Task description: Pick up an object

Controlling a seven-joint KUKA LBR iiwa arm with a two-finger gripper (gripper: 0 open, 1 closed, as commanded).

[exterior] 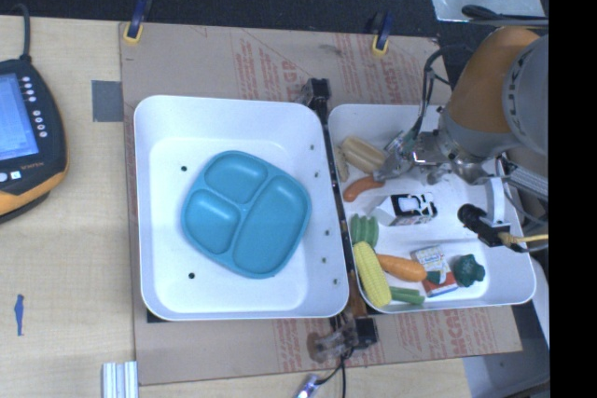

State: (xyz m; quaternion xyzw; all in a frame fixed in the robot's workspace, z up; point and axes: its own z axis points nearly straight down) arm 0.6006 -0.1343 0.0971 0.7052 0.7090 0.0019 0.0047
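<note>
My gripper (395, 156) hangs over the upper part of the right bin (485, 297), at the right end of a tan bread roll (357, 152). An orange-red sausage (361, 189) lies just below the roll. A black-and-white piece (412, 207) sits a little below the gripper. Further down lie a corn cob (370, 273), a carrot (401, 267), green vegetables (364, 230), a green bean (407, 295), a small box (428, 256) and a broccoli piece (467, 270). Nothing is visibly held.
The left bin (159, 289) holds a blue divided plate (246, 212). A handheld pendant (23, 137) lies at the bench's left edge. Clamps (137, 19) (380, 31) pin the brown mat at the back. The grey arm (494, 98) covers the right bin's upper right corner.
</note>
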